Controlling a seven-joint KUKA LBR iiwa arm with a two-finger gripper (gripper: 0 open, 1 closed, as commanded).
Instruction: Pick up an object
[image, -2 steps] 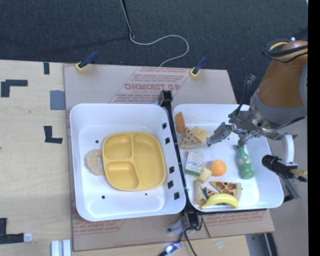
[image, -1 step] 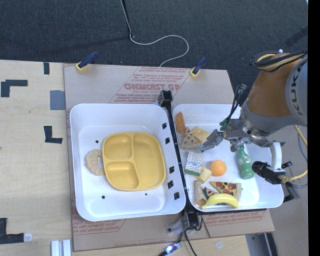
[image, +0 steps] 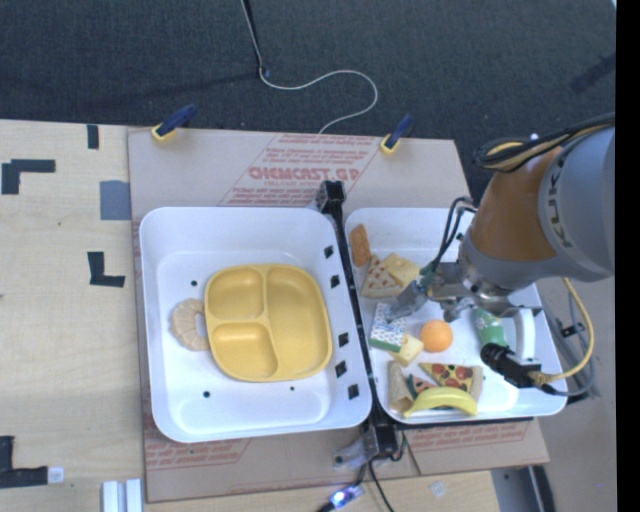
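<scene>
Two shallow white bins sit side by side on a cardboard sheet: the left bin (image: 160, 330) and the right bin (image: 545, 405). The left bin holds two things: one yellow divided plate (image: 268, 322) with three compartments, and one pale round cookie-like piece (image: 186, 324) touching the plate's left edge. The right bin holds a small crowd of toy foods, each counted once: one orange ball (image: 436, 336) near the middle, one banana (image: 441, 402) lying along the near wall, one pizza slice (image: 452, 376) just above the banana, one pale cheese wedge (image: 399, 269) toward the far left corner with one brownish bread-like piece (image: 360, 244) beside it, and one small green-and-white packet (image: 386, 327) by the left wall (a few smaller bits around these are too blurred to name). The single arm (image: 540, 215), grey with its orange band, comes in from the right and hangs over the right bin. Its gripper (image: 428, 296) sits low over the bin's middle, just above and to the left of the orange ball and close to the cheese wedge. Whether its fingers stand apart or together cannot be told from this slant, and nothing can be seen held between them.
</scene>
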